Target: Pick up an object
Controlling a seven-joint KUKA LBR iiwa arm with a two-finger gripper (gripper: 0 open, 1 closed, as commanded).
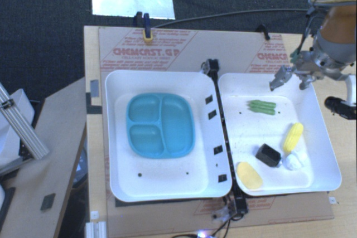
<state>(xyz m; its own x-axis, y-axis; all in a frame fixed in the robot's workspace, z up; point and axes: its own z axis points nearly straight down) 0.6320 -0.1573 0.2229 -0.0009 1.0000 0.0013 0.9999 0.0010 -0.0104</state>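
Note:
The right bin [312, 114] holds a green bean pod [261, 107], a yellow corn cob [293, 137], a black block [268, 155], a small white crumpled item [293, 162] and a pale yellow oval piece [249, 175]. My gripper [292, 80] hangs over the far edge of the right bin, above and to the right of the green pod. Its two fingers stand apart with nothing between them. The arm comes in from the upper right.
The left bin [120, 92] carries a blue divided plate [161, 124]. A black hinge strip [219, 125] with clips runs between the bins. A cable arcs across the board behind them. A metal bar [19, 125] sits at the far left.

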